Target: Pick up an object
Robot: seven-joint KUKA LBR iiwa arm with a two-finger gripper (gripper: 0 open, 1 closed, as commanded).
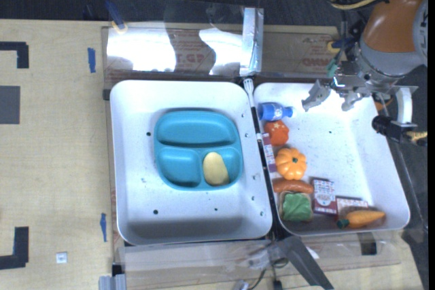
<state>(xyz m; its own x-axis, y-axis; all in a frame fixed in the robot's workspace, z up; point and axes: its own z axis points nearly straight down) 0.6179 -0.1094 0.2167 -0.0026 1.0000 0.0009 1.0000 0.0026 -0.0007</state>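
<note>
left bin (129,146): holds a blue divided tray (197,146); a yellow lemon-like piece (215,168) sits in the tray's lower right compartment.

right bin (367,159): items crowd its left wall and near edge. a small bottle with blue cap (274,111) lies at the top of the row; just below it a red tomato-like piece (276,132); then an orange pumpkin (291,163); a sausage-like piece (292,186) touching under it; a green leafy piece (296,206) at the near left corner. beside these, a dark red box (323,195), a second flat packet (351,203) and a carrot (361,218) along the near edge.

gripper (334,95): hangs over the right bin's far side, fingers spread apart, nothing between them. it sits right of the bottle, apart from it, and well clear of the pumpkin and the near-edge cluster. the bin floor under it is bare.
</note>
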